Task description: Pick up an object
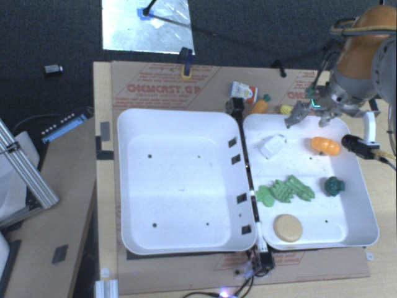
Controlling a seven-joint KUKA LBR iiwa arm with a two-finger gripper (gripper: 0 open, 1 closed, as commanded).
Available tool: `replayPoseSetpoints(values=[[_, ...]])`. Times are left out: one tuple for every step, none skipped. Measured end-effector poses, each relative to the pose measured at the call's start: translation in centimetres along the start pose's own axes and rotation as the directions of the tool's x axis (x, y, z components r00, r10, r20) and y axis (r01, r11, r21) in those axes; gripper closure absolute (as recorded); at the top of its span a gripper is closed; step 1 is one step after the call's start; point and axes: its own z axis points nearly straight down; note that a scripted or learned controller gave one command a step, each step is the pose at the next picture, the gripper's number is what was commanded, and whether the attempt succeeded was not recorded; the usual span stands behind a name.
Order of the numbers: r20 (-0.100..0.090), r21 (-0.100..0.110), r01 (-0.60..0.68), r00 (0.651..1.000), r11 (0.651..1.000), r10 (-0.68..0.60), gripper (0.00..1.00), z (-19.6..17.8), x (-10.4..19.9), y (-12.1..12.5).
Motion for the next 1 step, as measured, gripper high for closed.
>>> replayPoseSetpoints(values=[[0.0, -0.005, 0.003, 1.0, 1.0, -0.003, 1.0, -1.18, 0.01, 0.12]])
